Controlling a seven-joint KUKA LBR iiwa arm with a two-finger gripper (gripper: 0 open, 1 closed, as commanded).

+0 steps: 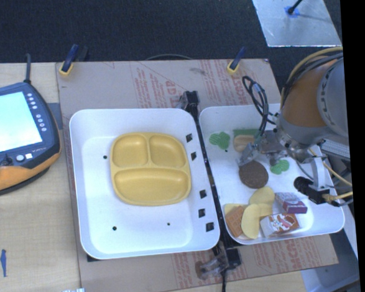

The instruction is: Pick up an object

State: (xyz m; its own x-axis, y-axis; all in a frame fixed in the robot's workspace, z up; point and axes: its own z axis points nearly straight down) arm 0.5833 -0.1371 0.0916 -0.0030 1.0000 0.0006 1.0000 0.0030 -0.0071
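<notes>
The arm (310, 102) reaches in from the right and hangs over the right bin (221, 118). Its hand (257, 151) sits low among the things at the bin's middle, just above a dark brown round cookie (254, 175). Whether the hand is spread or pressed together cannot be told from here, and nothing can be seen between its tips.

The bin's other things lie around it: a green leaf-shaped piece (219, 139) toward the far left corner, a tan bun (243, 140) beside it, another green piece (279, 165) to the right of the cookie, and pale yellow chips (257, 209) nearer the front, touching a small printed packet (281, 224) and a purple box (292, 201).

The left bin (91, 180) holds a yellow divided tray (150, 168), lying flat near its middle. A tablet-like controller (13, 132) rests on the counter (27, 247) at the far left.
</notes>
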